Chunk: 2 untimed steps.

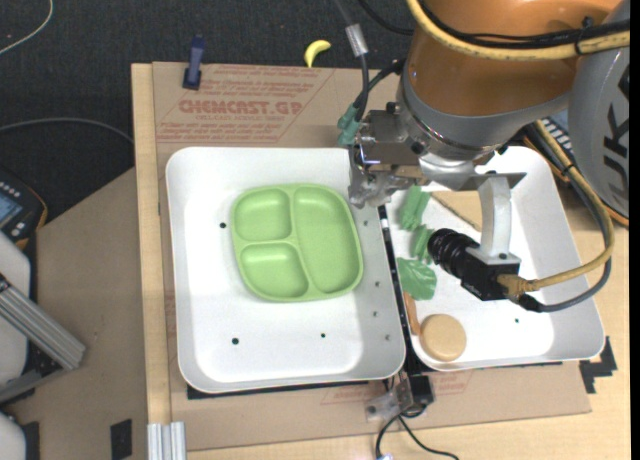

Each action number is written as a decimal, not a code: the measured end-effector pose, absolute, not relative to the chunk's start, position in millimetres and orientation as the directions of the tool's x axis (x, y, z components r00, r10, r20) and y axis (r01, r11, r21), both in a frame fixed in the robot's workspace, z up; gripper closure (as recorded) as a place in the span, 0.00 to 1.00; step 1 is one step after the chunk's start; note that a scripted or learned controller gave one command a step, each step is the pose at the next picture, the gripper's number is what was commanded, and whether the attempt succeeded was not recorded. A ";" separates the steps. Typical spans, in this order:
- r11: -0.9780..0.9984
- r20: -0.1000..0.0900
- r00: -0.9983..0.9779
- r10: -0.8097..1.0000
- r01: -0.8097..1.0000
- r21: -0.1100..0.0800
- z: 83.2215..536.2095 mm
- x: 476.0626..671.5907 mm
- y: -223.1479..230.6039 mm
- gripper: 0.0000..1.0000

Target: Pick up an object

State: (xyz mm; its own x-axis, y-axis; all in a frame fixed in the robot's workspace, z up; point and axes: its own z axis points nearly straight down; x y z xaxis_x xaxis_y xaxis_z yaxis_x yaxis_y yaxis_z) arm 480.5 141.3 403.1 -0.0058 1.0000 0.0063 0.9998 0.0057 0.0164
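Hand (380, 183) hangs low over the seam between the two white bins, at the far left corner of the right bin (560, 338); whether it is open or closed cannot be told. Candidate objects lie just near of it: green pieces (415, 273) and a tan round disc (443, 336). Left bin (200, 348) carries a green divided plate (297, 241). Judged step: approach, nothing seen grasped. Next move calls for descent squarely onto one piece.
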 end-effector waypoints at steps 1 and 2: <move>0.006 0.003 -0.006 1.000 1.000 0.006 430.3 485.5 186.1 1.00; -0.007 -0.004 0.007 1.000 1.000 -0.010 330.4 478.1 122.5 1.00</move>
